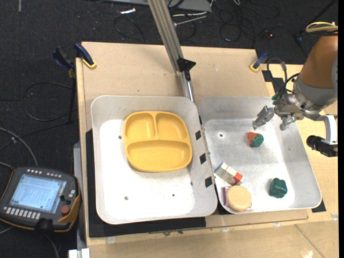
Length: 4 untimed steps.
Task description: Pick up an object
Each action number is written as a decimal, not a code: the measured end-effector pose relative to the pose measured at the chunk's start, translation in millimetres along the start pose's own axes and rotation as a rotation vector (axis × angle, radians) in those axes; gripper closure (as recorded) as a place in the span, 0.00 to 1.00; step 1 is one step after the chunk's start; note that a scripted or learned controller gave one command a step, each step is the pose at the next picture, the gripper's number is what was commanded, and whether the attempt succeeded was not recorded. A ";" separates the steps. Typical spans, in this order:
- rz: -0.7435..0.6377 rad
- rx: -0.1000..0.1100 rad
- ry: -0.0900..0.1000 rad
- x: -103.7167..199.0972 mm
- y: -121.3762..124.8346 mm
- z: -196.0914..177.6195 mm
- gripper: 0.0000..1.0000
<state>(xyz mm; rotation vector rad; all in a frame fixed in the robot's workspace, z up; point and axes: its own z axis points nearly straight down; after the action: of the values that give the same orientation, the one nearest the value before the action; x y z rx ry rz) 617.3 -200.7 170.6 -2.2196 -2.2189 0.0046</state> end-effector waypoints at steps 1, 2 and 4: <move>0.000 -0.001 0.000 -5.3 6.1 48.1 0.00; -0.001 -0.002 -0.001 -4.5 6.2 77.0 0.00; -0.002 -0.011 -0.002 -5.8 8.6 21.3 1.00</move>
<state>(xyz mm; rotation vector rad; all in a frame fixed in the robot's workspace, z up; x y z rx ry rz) 625.9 -206.5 149.3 -2.2238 -2.2273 -0.0047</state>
